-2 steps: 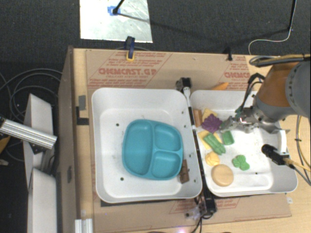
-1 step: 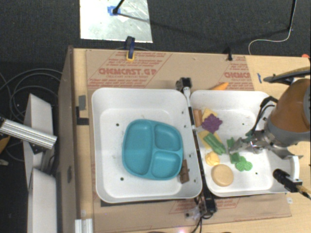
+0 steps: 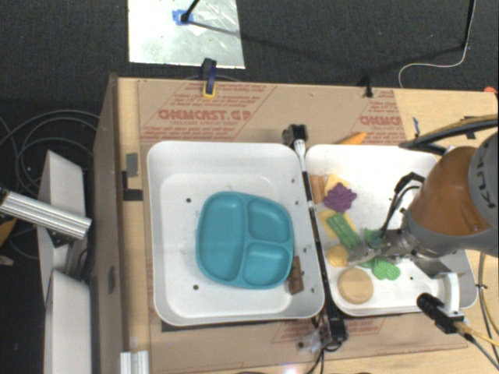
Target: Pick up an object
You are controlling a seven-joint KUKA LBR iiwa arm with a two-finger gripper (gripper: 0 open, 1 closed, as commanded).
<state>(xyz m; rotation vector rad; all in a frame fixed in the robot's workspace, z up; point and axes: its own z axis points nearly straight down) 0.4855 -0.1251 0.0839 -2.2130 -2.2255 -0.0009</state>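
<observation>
Looking down from the camera above, you see the gripper [image 3: 365, 249] low in the right bin [image 3: 390, 158], reaching among the toys. I cannot tell its grip. It is nearest the green stick [image 3: 341, 228], whose long side slants toward the blue plate [image 3: 244, 239].

Open floor around the blue plate [image 3: 244, 239]; toys [image 3: 341, 228] crowded in right bin [image 3: 374, 159].
</observation>
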